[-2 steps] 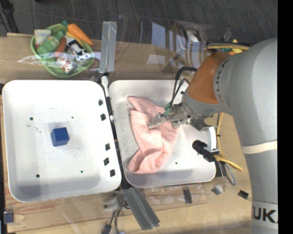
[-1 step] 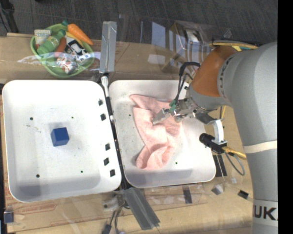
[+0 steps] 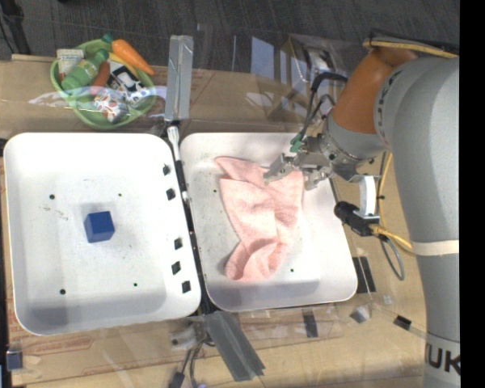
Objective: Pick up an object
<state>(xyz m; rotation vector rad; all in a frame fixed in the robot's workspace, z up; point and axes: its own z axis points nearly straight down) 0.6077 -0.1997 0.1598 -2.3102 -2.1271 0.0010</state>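
Items on bench, listed left to right.

Green bowl [image 3: 105, 87], far left, outside the bins: heaped with small toys and packets, an orange carrot-shaped piece on top. It sits well apart from the work area, probably a store of spare objects kept out of the arm's reach.

Left bin [image 3: 32, 297], shallow, white: bears one blue cube [image 3: 99, 225], left of centre, flat on the floor and away from every wall. So placed, it would leave room for fingers on all sides.

Divider [image 3: 182, 217], between the two bins: dark clips along the rims appear to hold the bins side by side.

Right bin [image 3: 331, 285], shallow, white: bears a pink cloth [image 3: 263, 217], crumpled, running from the far left of the bin down to the near centre. Its far right corner is drawn up toward the tool, and the fabric looks stretched there, which suggests a grasp at that corner.

Gripper [image 3: 297, 166], over the far part of the right bin, touching the cloth's raised corner. Whether its tips are spread or pressed together cannot be told; the wrist hardware hides them.

Arm [image 3: 420, 136], grey with orange band, right of scene: leans in over the bin's far right rim, placing the tool low at the cloth, the likely object of the pick.
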